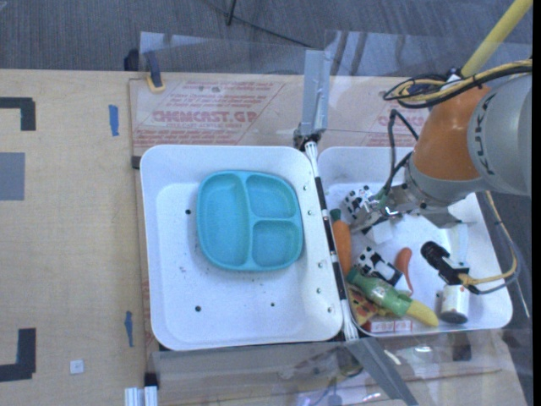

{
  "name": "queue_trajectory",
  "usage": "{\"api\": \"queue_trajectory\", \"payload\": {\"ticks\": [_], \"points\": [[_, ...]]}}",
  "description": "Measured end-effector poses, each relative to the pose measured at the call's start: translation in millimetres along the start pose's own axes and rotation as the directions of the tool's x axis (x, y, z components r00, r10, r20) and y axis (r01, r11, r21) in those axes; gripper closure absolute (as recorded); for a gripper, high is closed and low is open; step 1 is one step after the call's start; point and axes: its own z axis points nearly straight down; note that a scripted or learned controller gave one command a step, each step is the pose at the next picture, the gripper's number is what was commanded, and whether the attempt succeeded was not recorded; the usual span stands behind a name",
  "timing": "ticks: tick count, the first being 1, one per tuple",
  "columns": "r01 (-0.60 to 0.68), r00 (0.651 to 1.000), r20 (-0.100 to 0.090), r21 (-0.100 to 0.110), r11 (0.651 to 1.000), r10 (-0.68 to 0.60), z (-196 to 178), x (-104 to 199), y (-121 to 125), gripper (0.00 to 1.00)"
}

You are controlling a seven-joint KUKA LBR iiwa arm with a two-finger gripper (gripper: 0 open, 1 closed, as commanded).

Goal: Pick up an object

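my gripper [370, 214] sits low in the right bin [499, 307], in its upper left part, with the arm reaching in from the right; i cannot tell whether it is open, closed or gripping anything; the things to pick are all in this bin; a black-and-white cow [356, 200] is just beside the gripper on its upper left, and i cannot tell if they touch; a carrot [341, 242] lies along the bin's left wall, just left of and below the gripper; a second cow [374, 265] is below the gripper, near the carrot's lower end; a small orange piece [404, 265] is just right of that cow; a green toy [385, 294] lies slanted along the bottom, with a yellow piece [423, 314] at its lower right end; a red packet [362, 311] is in the bottom left corner, partly under the green toy; the left bin [169, 311] holds a teal divided plate [250, 220], well apart from the gripper.
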Motion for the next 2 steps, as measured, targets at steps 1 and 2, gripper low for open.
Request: {"api": "queue_trajectory", "payload": {"ticks": [1, 2], "points": [[-0.109, 0.994, -0.006, 0.010, 0.994, 0.109, -95.7, 17.9, -18.3, 0.00], [-0.059, 0.998, -0.005, 0.008, 0.998, 0.059, -56.3, -19.7, -0.5, 0.00]]}}
